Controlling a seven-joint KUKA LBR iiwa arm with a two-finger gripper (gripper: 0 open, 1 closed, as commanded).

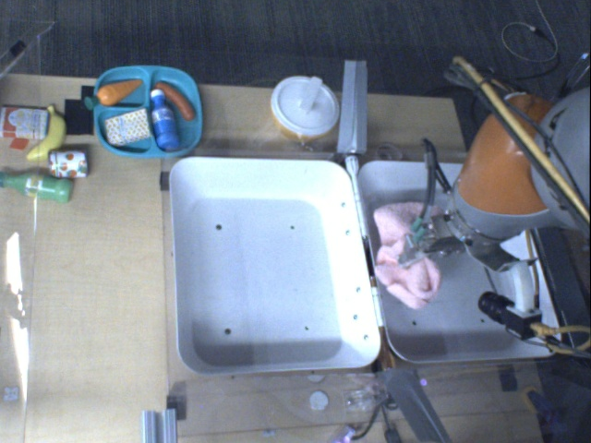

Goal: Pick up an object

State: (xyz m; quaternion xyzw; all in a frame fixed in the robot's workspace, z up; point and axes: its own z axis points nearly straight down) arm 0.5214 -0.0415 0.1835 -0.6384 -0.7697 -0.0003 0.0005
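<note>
A crumpled pink cloth (403, 258) lies in the right bin (462, 340), against its left wall. My gripper (420, 243) reaches in from the right and sits low on the cloth's right side, touching it. The grey arm with its orange band (503, 169) hangs over the bin's right half and hides part of the floor there.
The left bin (268, 340) stands beside the right one, a metal divider rail (352, 109) behind them. A white lidded cup (305, 107) is at the back. At the back left are a blue tray (185, 90) of toy food, a banana (46, 137) and small cans.
</note>
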